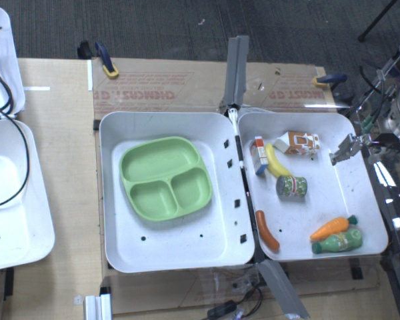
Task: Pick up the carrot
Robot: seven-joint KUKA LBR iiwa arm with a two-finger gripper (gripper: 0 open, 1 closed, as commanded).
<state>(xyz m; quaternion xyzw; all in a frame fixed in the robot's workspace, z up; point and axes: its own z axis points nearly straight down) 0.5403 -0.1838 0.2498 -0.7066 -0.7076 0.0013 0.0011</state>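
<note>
The carrot (332,227), orange with a green top, lies near the front right corner of the right bin (360,199), just behind a green bottle (337,241) and touching it. My gripper (345,151) reaches in over the bin's right rim, well behind the carrot and apart from it. Nothing shows in its grasp.
The right bin also holds a red sausage (267,231) at the front left, a can (291,187) in the middle, and a banana (276,161), a red and white box (258,155) and a small carton (300,143) at the back. A green divided plate (165,177) lies in the left bin (113,199).
</note>
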